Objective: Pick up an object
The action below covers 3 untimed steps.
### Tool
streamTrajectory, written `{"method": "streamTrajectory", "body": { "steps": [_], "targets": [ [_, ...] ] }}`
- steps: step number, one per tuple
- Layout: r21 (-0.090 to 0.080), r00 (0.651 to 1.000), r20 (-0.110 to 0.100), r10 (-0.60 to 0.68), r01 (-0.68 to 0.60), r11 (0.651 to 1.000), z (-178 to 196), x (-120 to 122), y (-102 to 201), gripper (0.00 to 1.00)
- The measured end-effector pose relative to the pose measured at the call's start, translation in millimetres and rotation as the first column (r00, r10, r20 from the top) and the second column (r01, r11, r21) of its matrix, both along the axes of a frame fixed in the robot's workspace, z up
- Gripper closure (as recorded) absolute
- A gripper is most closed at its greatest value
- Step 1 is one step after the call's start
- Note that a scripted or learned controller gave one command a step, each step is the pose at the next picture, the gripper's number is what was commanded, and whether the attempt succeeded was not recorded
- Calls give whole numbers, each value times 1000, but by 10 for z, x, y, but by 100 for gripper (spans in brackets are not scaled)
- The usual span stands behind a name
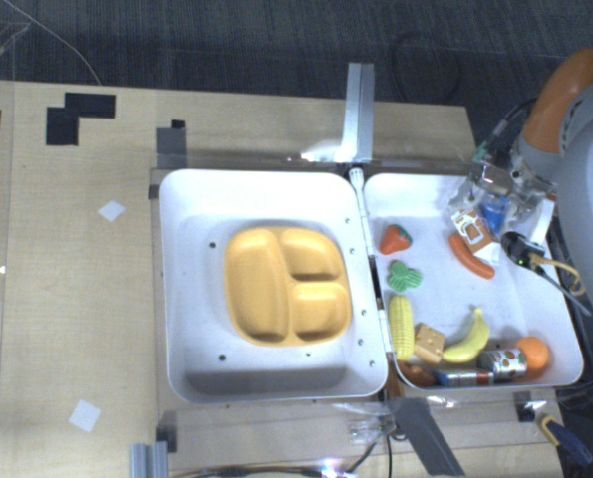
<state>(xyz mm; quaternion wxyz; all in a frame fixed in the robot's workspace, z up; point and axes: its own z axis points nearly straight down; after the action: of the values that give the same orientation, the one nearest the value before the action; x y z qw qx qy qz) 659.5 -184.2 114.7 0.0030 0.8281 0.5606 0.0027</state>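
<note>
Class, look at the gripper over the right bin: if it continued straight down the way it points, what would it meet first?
Probably the red sausage, lying just beneath the gripper in the right bin, though depth is hard to judge here.

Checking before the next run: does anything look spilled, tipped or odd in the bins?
Nothing stands out. The yellow tray lies flat in the left bin; the toy food, such as the banana, is inside the right bin.

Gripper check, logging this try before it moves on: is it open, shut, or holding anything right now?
Gripper: low over the right bin, just above the hot dog; open or closed cannot be told, and no object is seen held.
</note>
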Motion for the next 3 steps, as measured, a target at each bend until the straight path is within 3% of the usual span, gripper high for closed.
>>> {"method": "streamTrajectory", "body": {
  "steps": [1,2,3],
  "targets": [
    [-4,928,-17,371,-371,929,-252,-1,-18,0],
    [-2,837,-3,547,-547,837,-283,112,451,0],
    [2,638,-19,770,-770,638,-283,67,364,0]
  ]
}}
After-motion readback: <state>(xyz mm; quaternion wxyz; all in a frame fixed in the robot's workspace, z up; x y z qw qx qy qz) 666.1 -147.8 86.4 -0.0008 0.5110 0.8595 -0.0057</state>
